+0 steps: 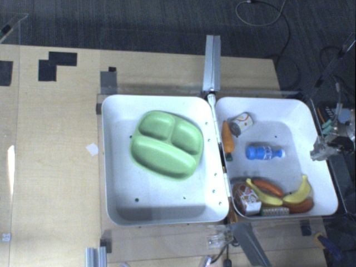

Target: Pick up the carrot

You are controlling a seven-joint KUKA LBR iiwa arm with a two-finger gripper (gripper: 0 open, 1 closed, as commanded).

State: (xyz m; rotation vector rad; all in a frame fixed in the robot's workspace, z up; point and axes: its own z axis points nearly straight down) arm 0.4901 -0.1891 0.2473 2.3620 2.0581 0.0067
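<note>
We see the carrot (227, 137) lying lengthwise against the left wall of the right bin (289, 105), beside the divider. The gripper (324, 149) sits at that bin's right rim, well apart from the carrot, with the blue bottle (265, 152) between them. We can't tell its state. A small can (241, 123) lies just beside the carrot's upper end. Green tray (166, 144) rests in the left bin (114, 166).

You see the gripper (328, 146) at the picture's right edge, its arm cut off there and its fingers too blurred to read. The small can (240, 122) has a label too small to make out.
</note>
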